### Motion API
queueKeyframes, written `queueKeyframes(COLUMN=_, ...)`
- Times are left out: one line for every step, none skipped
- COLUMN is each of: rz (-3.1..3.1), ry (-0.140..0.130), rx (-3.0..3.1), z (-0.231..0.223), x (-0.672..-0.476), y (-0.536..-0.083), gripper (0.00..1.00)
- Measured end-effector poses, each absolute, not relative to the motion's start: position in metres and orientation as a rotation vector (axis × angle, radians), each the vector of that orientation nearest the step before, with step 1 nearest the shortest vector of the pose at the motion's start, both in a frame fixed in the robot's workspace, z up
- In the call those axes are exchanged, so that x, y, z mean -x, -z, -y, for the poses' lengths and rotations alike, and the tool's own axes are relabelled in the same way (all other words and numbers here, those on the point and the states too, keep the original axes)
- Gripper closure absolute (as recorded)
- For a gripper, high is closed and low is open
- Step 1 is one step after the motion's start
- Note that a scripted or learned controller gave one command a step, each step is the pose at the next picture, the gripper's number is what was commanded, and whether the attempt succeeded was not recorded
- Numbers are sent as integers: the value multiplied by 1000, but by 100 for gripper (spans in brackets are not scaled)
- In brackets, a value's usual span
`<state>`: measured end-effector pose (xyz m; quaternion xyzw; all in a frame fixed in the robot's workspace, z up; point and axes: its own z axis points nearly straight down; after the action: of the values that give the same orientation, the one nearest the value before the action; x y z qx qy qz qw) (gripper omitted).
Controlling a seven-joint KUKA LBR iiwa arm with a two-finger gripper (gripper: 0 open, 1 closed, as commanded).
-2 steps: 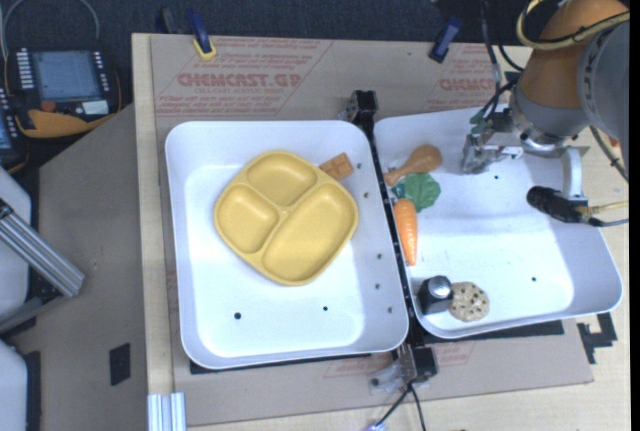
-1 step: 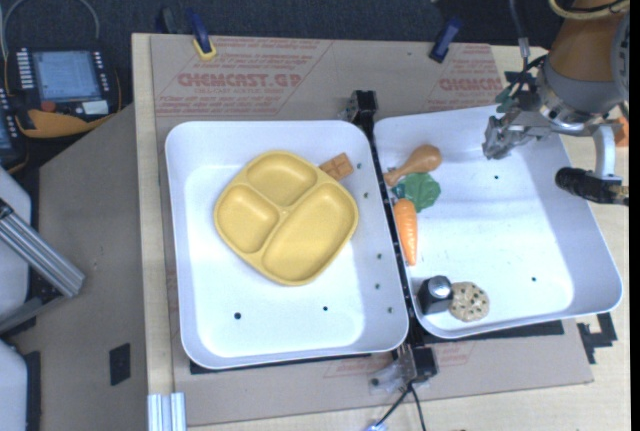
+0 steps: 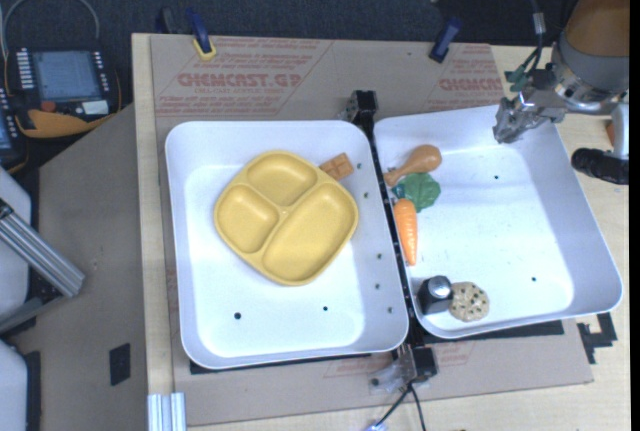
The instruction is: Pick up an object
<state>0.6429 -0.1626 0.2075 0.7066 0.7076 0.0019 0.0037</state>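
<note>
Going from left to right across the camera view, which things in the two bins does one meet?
Yellow divided plate → small brown block → carrot → black and silver object → cookie → gripper, above the right bin's far edge.

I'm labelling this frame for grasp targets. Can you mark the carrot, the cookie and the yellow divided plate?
carrot (image 3: 405,229): camera view, middle of its orange body.
cookie (image 3: 468,301): camera view, centre of its speckled top.
yellow divided plate (image 3: 312,229): camera view, floor of its largest compartment.
</note>
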Motion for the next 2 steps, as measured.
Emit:
queueKeyframes(rz=-2218, ry=-6, rx=-2214, z=163, x=-644, y=-253, gripper=100)
queueKeyframes(rz=-2229, ry=1, rx=-2220, z=116, x=-631, y=-240, gripper=100)
